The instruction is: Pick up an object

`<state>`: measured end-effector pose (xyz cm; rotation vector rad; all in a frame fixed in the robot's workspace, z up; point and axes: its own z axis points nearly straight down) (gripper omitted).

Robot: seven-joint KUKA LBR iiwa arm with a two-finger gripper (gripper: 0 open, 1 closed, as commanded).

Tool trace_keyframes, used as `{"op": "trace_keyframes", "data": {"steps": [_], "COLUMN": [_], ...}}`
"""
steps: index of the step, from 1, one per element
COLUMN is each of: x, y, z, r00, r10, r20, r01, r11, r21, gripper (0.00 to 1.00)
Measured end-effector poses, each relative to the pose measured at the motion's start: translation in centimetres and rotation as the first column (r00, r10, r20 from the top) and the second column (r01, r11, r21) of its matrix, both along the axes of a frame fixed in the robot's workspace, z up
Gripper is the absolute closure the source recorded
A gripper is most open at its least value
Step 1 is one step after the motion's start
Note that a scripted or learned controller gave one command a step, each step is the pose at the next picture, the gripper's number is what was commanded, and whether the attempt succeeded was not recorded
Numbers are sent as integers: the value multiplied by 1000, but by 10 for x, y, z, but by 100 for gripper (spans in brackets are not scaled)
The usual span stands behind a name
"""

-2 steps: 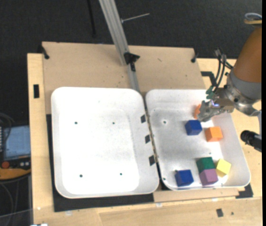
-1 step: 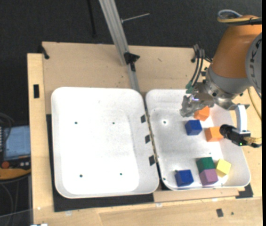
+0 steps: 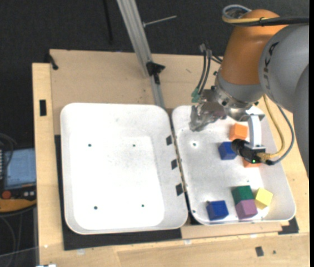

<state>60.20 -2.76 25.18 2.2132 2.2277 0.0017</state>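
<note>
Nearest the camera, the pale wooden bench board is showing a flat, matt grain along its front edge. On it, two shallow white plastic bins with rounded corners are sitting side by side, touching along a seam marked by small black clips.

The left white bin is presenting a smooth, lightly scuffed floor with four small dark dots.

In the right white bin, taking its centre as the dial, five small blocks and one more are lying loose. A blue cube is resting at 7 o'clock by the front wall. At 5 o'clock a purple cube, a dark green cube and a pale yellow cube are clustering, touching one another. A second blue cube is sitting near the centre, and an orange cube is lying at 1 o'clock just beyond it. All look matt, with sharp edges.

At 11 o'clock the grey metal two-finger gripper is hanging low over the bin's far left corner, apart from every block. Whether its jaws are parted or closed, I cannot tell; nothing is visible between them.

Farther back, the arm's glossy orange band and smooth grey housing are rising at upper right. A slanted aluminium rail is crossing the far bench.
</note>
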Motion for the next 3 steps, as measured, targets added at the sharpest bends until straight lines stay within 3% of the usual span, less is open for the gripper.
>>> {"op": "trace_keyframes", "data": {"steps": [1, 2, 3], "x": [18, 43, 43], "y": [54, 100, 97], "z": [4, -15, -14], "r00": [1000, 1000, 1000], "r10": [1, -1, -2], "r20": [1, 0, -1], "r01": [-1, 1, 2], "r11": [1000, 1000, 1000], "r21": [1, -1, -3], "gripper": [100, 100, 0]}}
